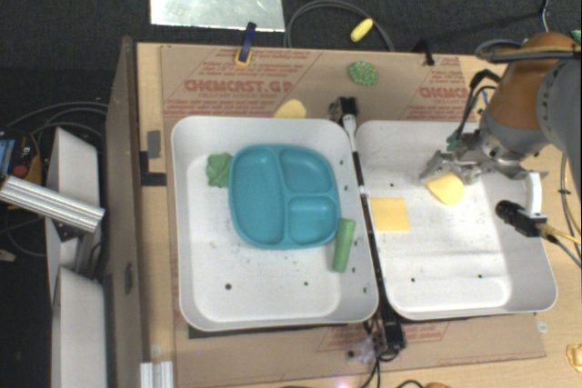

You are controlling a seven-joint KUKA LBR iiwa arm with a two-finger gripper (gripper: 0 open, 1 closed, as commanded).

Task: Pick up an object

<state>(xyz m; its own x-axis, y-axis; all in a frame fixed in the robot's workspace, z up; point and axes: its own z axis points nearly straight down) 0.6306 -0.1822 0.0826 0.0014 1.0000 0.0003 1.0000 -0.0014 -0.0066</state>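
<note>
In the right bin [509, 291], a flat yellow square [390, 214] is noted left of a yellow lump [446, 189]. The end effector [452, 165] is seen directly above the lump, fingers spread, nothing grasped.

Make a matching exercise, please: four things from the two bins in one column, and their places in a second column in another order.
Things:
1. blue divided plate
2. green cylinder
3. flat yellow square
4. yellow lump

Places:
A. right bin, near the divider
B. middle of left bin
C. right bin, at the gripper
D. left bin, at the plate's lower right edge

Pairs: 1-B, 2-D, 3-A, 4-C
</note>
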